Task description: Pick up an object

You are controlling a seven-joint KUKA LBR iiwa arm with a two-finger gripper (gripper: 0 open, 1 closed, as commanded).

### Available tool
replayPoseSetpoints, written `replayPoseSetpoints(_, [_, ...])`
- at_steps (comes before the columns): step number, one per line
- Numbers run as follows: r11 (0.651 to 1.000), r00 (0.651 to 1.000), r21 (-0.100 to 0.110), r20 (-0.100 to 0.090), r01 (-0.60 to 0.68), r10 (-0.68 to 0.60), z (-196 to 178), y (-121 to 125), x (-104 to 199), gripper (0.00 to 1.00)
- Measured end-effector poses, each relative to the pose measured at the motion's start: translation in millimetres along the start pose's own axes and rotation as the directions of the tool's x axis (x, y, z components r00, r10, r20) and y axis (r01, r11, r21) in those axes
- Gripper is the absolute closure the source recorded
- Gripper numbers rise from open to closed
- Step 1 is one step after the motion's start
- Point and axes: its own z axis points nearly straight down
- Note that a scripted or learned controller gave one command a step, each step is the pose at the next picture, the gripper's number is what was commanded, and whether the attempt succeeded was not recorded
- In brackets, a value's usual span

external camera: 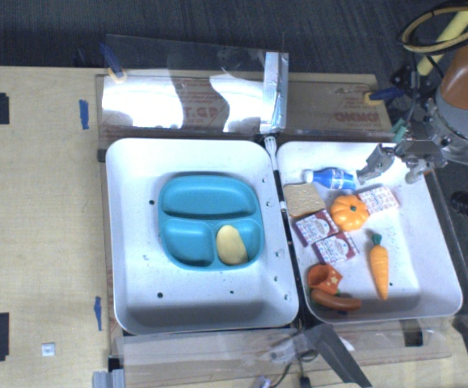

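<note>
Camera view. Left bin (128, 217): blue tray (209, 217) holding a yellow lemon (232, 245). Right bin (427, 249): bottle (330, 177), small pumpkin (349, 212), carrot (379, 270), packets (324, 238). Gripper (395, 164) above the bin's far edge, fingers spread, holding nothing.

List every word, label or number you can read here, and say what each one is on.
Brown board behind the bins: red print, too blurred and glared to read.
Red-and-white packets in the right bin: print too small to read.
Blue bottle: white label, no legible text.
Nothing else carries writing.
</note>
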Motion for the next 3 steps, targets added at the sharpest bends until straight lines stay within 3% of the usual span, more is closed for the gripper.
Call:
replayPoseSetpoints(1, [0.983, 0.983, 0.005, -0.002, 0.186, -0.186, 155.8, -12.8, -8.6, 0.00])
replayPoseSetpoints(2, [0.951, 0.951, -0.023, 0.010, 0.308, -0.308, 175.1, -72.5, 18.4, 0.00])
replayPoseSetpoints(3, [0.973, 0.973, -0.005, 0.003, 0.232, -0.232, 157.0, -85.0, -9.4, 0.00])
